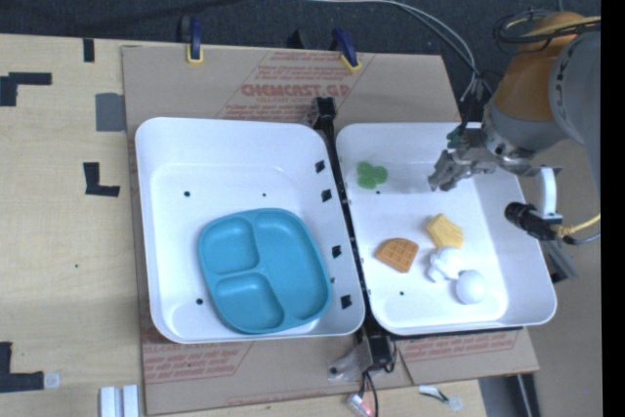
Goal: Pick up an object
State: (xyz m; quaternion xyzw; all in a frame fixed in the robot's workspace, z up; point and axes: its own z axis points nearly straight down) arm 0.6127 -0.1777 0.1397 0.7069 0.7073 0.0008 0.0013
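Note:
In the right bin (386,303) lie a green toy (370,175) near the back left, a yellow waffle-like piece (445,231), an orange-brown cookie-like piece (396,254) and a white toy (459,276) toward the front. My gripper (445,173) hangs over the back right part of this bin, right of the green toy and above the yellow piece. Nothing shows between its dark fingers.
The left bin (176,151) holds a blue divided plate (262,270). A black divider with clips runs between the bins. Cardboard lies under both bins, and a cable arcs across the dark floor behind. The arm's orange band (532,78) stands at the right.

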